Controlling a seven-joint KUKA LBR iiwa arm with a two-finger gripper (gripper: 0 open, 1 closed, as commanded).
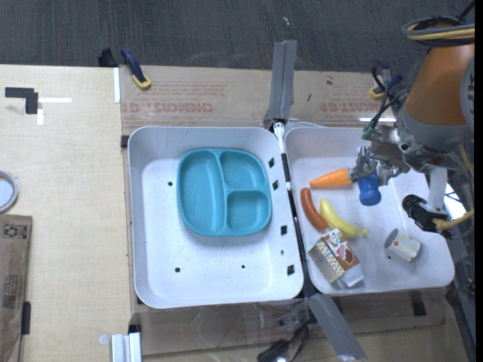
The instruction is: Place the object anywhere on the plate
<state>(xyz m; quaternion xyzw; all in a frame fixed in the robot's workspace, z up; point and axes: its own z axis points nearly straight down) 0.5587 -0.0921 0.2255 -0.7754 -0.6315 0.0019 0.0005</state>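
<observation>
Teal divided plate (pixel 225 192) sits in left bin (pixel 151 225); right bin (pixel 430 270) holds carrot (pixel 330 178), sausage (pixel 309 207), banana (pixel 339 219), carton (pixel 335 258), white cup (pixel 403 246). Gripper (pixel 367 173) hangs w/ a blue cylinder (pixel 369 192) just below it, beside carrot; can't tell if fingers grip it.

One fixed camera is sitting above the table (pixel 60 202), looking down at a slant toward 12 o'clock, where dark floor (pixel 189 13) is showing past the far edge. It is standing off at medium range, taking in both white bins whole: the left bin (pixel 151 277) is lying near centre, the right bin (pixel 430 274) toward 3 o'clock. The arm (pixel 441 89) is coming in from 2 o'clock, cropped by the frame edge. Bare wood is filling the 9 o'clock side.
</observation>
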